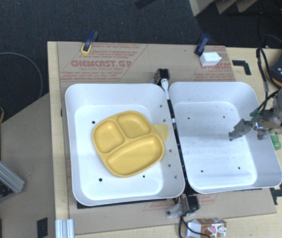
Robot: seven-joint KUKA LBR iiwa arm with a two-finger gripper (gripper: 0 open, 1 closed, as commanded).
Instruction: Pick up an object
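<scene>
Yellow divided plate [128, 143] lies in the left bin [76, 133], well apart from the spread, empty-fingered gripper [240, 129].

grey metal hand [241, 130], seemingly cabled

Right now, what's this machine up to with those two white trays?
A robot arm reaches in from the right, and its gripper hangs over the right bin, with nothing between its fingers. The one thing to pick up, a yellow divided plate, lies in the left bin, well away from the gripper. So at this moment nothing has been grabbed.
</scene>
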